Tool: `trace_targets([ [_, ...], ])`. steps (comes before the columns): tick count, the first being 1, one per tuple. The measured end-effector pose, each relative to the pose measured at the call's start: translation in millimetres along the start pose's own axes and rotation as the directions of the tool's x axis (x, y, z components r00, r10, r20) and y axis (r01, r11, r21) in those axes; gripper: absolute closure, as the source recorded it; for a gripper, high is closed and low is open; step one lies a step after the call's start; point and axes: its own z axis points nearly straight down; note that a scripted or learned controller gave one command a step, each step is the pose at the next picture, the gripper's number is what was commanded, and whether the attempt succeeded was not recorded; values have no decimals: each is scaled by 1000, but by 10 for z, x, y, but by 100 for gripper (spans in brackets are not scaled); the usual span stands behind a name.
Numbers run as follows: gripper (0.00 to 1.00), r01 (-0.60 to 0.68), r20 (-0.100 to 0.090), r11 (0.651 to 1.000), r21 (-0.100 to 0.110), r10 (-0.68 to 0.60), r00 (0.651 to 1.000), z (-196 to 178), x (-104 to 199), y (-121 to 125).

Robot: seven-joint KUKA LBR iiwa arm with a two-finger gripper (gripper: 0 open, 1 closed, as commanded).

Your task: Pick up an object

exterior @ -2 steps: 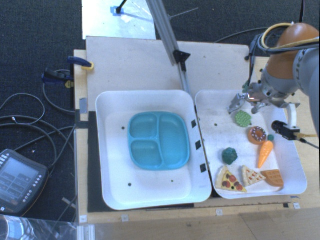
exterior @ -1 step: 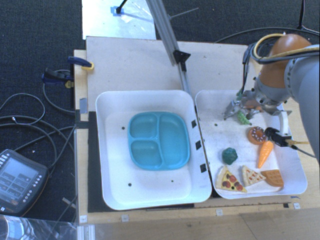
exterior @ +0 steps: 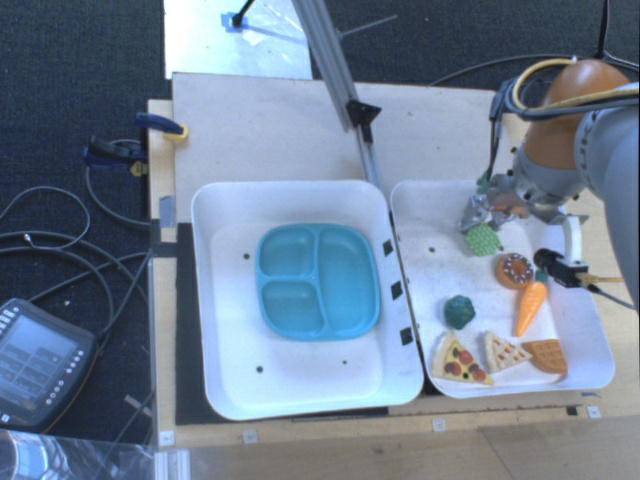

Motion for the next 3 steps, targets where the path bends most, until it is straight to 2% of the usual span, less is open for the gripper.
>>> trace_targets([
  [2, 100, 1, 0, 1000, -2, -1, 1000, -902, -36, 73],
  [3, 100, 2, 0, 1000, 0, -2, 1000, -1101, -36, 87],
])
